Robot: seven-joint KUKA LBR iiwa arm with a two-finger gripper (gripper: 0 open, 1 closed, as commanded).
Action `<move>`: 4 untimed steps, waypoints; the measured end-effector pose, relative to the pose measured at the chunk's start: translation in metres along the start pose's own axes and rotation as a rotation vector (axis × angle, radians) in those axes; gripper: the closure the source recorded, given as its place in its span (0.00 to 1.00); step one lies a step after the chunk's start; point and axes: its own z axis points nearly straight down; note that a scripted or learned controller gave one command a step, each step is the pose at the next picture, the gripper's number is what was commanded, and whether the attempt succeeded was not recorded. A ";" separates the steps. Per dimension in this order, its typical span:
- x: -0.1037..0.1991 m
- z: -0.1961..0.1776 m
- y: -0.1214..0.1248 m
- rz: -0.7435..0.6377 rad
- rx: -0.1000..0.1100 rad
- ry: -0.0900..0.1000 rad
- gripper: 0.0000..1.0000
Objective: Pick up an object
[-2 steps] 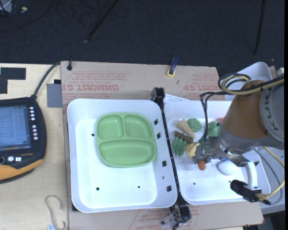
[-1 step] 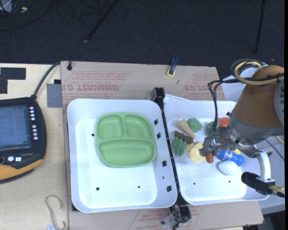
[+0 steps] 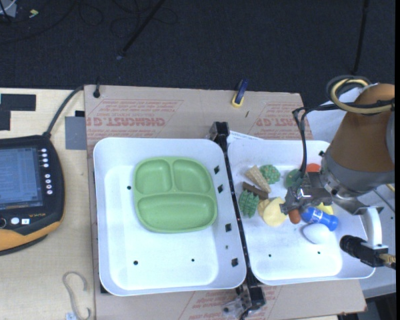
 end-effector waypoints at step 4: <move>0.191 0.008 0.077 -0.003 0.002 -0.001 1.00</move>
